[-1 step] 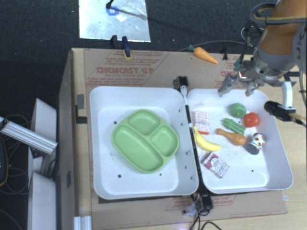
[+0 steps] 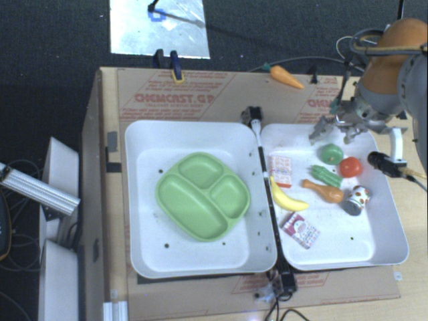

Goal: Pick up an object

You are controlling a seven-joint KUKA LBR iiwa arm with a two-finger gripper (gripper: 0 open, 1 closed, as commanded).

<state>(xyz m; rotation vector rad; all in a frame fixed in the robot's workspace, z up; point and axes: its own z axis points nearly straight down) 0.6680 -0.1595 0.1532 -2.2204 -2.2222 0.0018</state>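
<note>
From the overhead camera, the arm (image 2: 394,59) comes in from the right and its gripper (image 2: 338,131) hangs over the far edge of the right bin (image 2: 388,239). The fingers are spread wide and there's nothing between them, so no catch yet.

Right under it, just on the near side, sits a green ball (image 2: 330,154), with a tomato (image 2: 350,166) touching distance to its right. Nearer again: a green pepper (image 2: 326,176), a brown gourd-shaped piece (image 2: 325,191), a banana (image 2: 286,198) along the bin's left wall, a small white carton (image 2: 280,169) far-left, a red packet (image 2: 300,231) near the front and a spotted round thing (image 2: 356,200) on the right.

The left bin (image 2: 144,179) carries a green tray (image 2: 202,196). A carrot (image 2: 286,77) lies out on the worktop (image 2: 200,99) beyond the bins.

My read: this is the approach step, gripper lined up above the cluster, pick not begun. The ball looks the likeliest target. The next move calls for a straight descent with the fingers straddling it, then a close. The risk is that it's round and could roll, and the tomato crowds one side.
</note>
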